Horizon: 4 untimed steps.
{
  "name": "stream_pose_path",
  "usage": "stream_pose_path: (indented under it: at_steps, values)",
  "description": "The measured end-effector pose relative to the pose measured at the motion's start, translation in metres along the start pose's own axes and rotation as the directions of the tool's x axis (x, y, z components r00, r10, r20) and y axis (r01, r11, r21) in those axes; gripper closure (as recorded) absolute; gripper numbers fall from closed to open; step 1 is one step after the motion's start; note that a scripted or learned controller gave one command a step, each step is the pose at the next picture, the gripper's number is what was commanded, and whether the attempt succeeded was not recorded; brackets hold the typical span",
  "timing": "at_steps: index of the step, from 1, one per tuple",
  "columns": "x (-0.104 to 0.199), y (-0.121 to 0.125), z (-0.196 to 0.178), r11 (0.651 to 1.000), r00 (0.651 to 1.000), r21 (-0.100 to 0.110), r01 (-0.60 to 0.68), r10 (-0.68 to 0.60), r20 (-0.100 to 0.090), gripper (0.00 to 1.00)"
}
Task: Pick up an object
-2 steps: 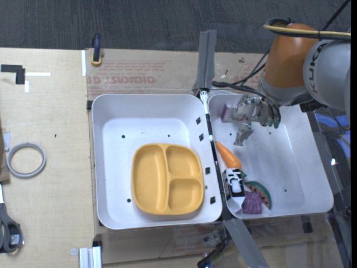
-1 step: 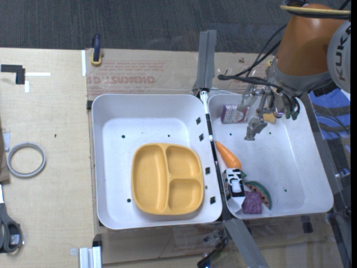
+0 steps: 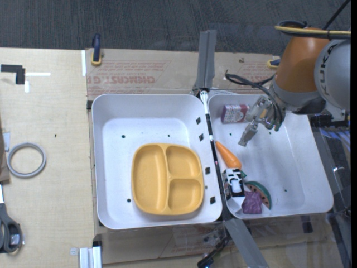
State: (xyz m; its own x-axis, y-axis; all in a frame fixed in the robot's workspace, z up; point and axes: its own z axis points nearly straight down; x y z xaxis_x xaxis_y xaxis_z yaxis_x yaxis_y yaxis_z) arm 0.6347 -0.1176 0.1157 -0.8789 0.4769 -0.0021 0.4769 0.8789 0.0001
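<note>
The pale wooden surface point(image 3: 44, 205) carries two shallow white plastic bins: the left bin point(image 3: 106, 166) holds a yellow three-part plastic plate point(image 3: 167, 178), the right bin point(image 3: 301, 172) the rest. The grey arm's pincer point(image 3: 251, 132) hangs at the right bin's 11 o'clock, released and holding nothing. A small pink-labelled bottle point(image 3: 234, 113) lies at its 10 o'clock; an orange carrot point(image 3: 227, 154) at its 7 o'clock
</note>
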Motion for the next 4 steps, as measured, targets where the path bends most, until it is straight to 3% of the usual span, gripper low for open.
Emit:
stream_pose_path:
  at_steps: [1,2,3,4]
  values:
    - [0.008,0.022,0.023,0.920,0.920,0.001,-0.392,0.392,0.000,0.00]
    - [-0.008,0.021,0.024,0.698,0.698,0.002,-0.716,0.716,0.001,0.00]
    - [-0.024,0.007,0.023,0.444,0.444,0.002,-0.896,0.896,0.001,0.00]
    - [-0.018,-0.001,0.029,-0.236,-0.235,0.041,-0.971,0.972,0.019,0.00]
